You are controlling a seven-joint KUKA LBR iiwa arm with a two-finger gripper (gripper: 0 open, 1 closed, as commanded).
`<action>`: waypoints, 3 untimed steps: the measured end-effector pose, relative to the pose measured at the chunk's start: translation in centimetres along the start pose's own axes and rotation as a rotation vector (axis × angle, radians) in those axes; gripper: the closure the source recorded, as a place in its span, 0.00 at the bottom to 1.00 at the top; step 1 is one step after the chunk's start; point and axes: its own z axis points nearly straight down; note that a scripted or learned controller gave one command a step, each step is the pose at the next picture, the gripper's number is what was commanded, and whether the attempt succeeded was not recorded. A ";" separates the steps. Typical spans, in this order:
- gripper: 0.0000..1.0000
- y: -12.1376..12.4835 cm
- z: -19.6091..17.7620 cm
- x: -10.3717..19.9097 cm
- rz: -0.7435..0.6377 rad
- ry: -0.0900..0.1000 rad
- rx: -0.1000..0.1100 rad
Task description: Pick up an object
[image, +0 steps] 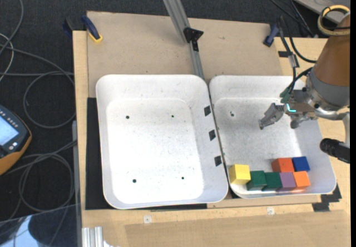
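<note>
Two shallow white bins sat side by side on the tan surface [139,40] in the camera view. The left bin [150,140] had a speckled floor with a few dark dots. The right bin [250,101] carried a cluster of small blocks along its near edge: a yellow block [240,173] at the left end, a green block [257,179] beside it, a darker green block [273,180], a purple block [287,180], an orange block [301,178], and behind them a red-orange block [283,164] and a blue block [300,163], all packed close and touching. The grey arm with its orange band [336,59] reached in from the right. The gripper [282,118] hung over the middle of the right bin, well apart from the blocks, its fingers [269,118] spread apart with nothing between them.
</note>
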 end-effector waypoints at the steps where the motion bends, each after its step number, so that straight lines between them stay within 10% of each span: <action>1: 0.00 0.1 -0.2 0.0 0.000 -0.001 -0.006; 3: 0.00 0.2 10.4 -0.1 0.001 0.000 0.002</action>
